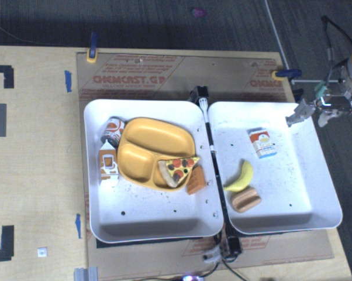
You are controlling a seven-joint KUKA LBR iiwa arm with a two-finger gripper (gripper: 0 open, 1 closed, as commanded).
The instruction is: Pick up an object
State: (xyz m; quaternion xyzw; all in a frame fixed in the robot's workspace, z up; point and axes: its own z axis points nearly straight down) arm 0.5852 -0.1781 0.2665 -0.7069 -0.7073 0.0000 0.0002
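The right bin (pixel 322 174) holds a small white, red and blue carton (pixel 262 143), a yellow banana (pixel 240 177) and a brown hot dog bun (pixel 245 199) just below the banana. My gripper (pixel 309 117) hangs over the bin's far right corner, above and to the right of the carton. Its two fingers stand apart with nothing between them, so it is open. The arm comes in from the right edge.
The left bin (pixel 147 221) holds a yellow divided plate (pixel 152 148), a pizza slice (pixel 177 170), a brown wedge (pixel 195 181), a can (pixel 111 132) and an orange-and-white box (pixel 107 163). A black divider (pixel 214 168) separates the bins. Clamps sit at the board's far corners.
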